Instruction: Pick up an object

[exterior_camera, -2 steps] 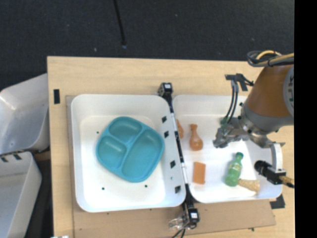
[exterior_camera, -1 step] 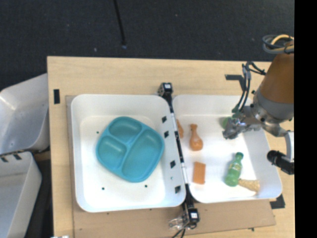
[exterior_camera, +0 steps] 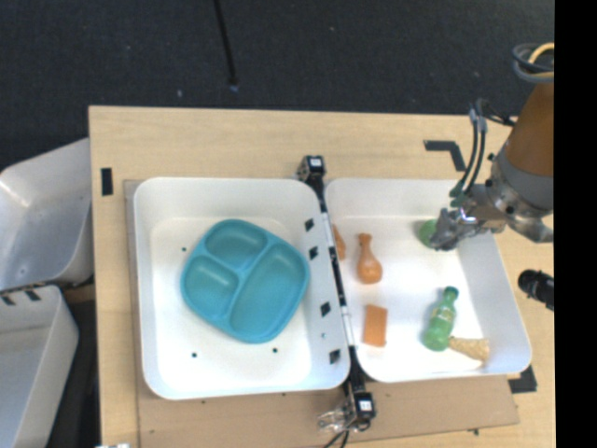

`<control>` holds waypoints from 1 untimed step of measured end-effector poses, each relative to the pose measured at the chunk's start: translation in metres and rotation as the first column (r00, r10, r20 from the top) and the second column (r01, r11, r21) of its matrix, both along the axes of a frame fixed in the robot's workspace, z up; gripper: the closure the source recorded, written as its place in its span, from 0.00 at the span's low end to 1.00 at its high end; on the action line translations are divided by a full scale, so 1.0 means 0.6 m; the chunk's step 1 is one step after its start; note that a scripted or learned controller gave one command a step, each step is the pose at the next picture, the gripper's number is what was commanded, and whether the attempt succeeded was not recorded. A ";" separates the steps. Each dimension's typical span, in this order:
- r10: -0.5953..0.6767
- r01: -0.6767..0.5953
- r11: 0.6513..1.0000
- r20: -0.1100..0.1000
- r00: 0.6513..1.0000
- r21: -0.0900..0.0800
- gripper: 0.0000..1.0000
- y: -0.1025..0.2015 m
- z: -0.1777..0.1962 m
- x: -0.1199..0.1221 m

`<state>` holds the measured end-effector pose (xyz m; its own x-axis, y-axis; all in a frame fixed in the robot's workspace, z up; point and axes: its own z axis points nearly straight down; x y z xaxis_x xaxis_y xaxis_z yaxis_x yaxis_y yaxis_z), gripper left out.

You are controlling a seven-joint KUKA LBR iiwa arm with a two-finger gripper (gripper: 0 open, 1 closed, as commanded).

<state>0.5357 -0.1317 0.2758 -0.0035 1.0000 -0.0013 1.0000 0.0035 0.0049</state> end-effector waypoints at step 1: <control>0.004 -0.004 1.000 -0.003 1.000 0.002 1.00 0.085 0.008 0.025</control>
